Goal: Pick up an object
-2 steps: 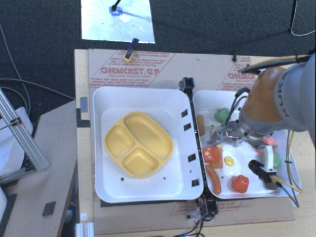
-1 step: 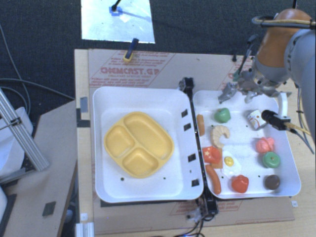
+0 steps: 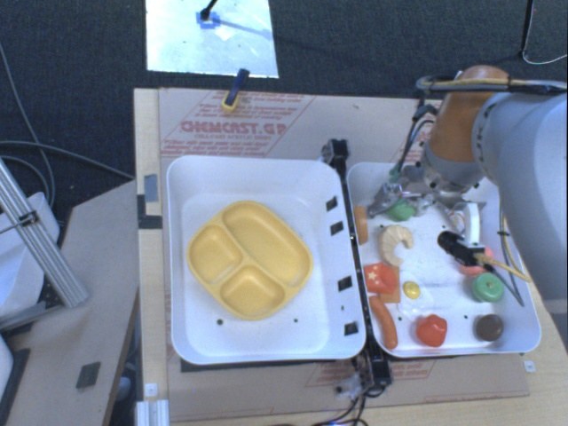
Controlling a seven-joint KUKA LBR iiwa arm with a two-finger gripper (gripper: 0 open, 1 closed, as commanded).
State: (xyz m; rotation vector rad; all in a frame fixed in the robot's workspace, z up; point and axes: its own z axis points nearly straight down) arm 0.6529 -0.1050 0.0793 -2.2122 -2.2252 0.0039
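My gripper [image 3: 397, 200] hangs low over the far left part of the right bin [image 3: 515, 340]. A small green object [image 3: 402, 210] lies right under its tip, partly hidden by it, and I cannot tell whether it is gripped. Close by lie an orange piece [image 3: 361, 223] against the bin's left wall and a cream curved piece [image 3: 397, 240].
Further toy foods lie in the right bin: a red-orange chunk [image 3: 380, 278], a small yellow piece [image 3: 411, 288], an orange sausage [image 3: 384, 320], a red tomato [image 3: 431, 329], a green round fruit [image 3: 487, 286] and a brown ball [image 3: 488, 327]. The left bin [image 3: 182, 327] holds a yellow divided plate [image 3: 248, 257].
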